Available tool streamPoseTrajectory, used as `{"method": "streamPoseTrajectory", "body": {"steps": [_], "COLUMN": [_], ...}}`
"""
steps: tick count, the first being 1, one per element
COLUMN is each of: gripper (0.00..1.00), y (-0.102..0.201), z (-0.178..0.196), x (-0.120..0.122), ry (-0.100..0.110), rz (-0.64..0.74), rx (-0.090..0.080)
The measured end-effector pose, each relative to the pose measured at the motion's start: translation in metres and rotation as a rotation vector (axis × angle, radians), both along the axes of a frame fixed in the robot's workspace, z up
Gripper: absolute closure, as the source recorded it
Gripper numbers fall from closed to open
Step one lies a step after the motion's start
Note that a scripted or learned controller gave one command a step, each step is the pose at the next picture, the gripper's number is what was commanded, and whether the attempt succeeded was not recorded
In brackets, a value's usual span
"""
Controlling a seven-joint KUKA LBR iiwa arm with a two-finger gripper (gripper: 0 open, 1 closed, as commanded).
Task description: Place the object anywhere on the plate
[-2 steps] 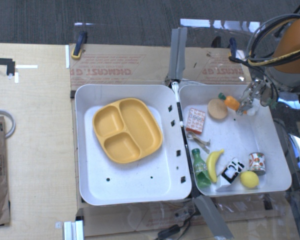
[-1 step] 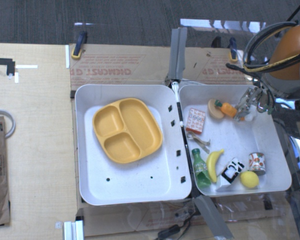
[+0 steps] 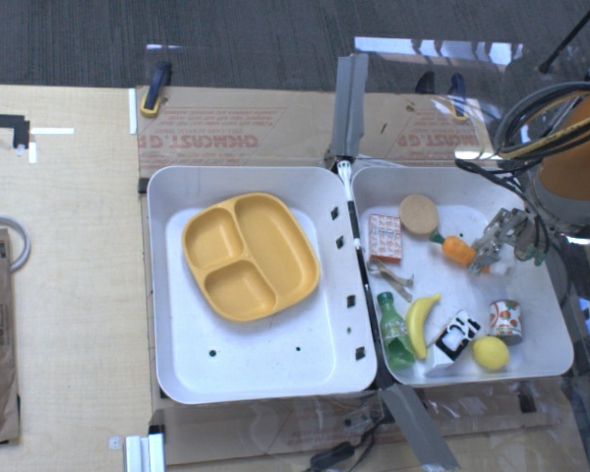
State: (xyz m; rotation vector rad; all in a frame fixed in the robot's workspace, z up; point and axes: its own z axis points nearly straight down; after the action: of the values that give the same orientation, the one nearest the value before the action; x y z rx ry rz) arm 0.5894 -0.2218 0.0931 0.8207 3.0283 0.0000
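- Right now the pincer [image 3: 494, 247] hangs low in the right-hand shallow white bin [image 3: 560, 347], just right of a small orange carrot-shaped toy [image 3: 458, 252]; whether its fingers are apart or closed I cannot tell, and nothing is plainly seen between them.
- Which object the task means is unclear; the carrot toy is the nearest candidate, lying in the far part of the right bin, touching or almost touching the pincer.
- Should the pincer close off-centre, the rounded toy may squirt sideways toward the tan round disc [image 3: 419, 214] just beside it on the far left.
- Crowding is a risk: a red-and-white printed carton [image 3: 384, 238], a yellow plastic banana [image 3: 420, 323], a green plastic bottle [image 3: 392, 330], a black-and-white block [image 3: 454, 337], a yellow lemon [image 3: 491, 353] and a small printed can [image 3: 504, 320] share the bin, so a stray sweep could knock them.
- Carrying leftward, the load must clear the raised walls where the two bins meet; a low pass could snag and drop it there.
- Finally, the yellow three-compartment plate [image 3: 251, 256] sits well apart in the left white bin [image 3: 167, 293], so a weak grip has a long way to fail.
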Motion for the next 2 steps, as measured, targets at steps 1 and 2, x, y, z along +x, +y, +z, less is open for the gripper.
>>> {"method": "streamPoseTrajectory", "body": {"steps": [1,2], "gripper": [1.0,1.0], "y": [0.0,0.0], "z": [0.01,0.021], "x": [0.002,0.003], "ry": [-0.005,-0.01], "rz": [0.001,0.001], "rx": [-0.001,-0.002]}}
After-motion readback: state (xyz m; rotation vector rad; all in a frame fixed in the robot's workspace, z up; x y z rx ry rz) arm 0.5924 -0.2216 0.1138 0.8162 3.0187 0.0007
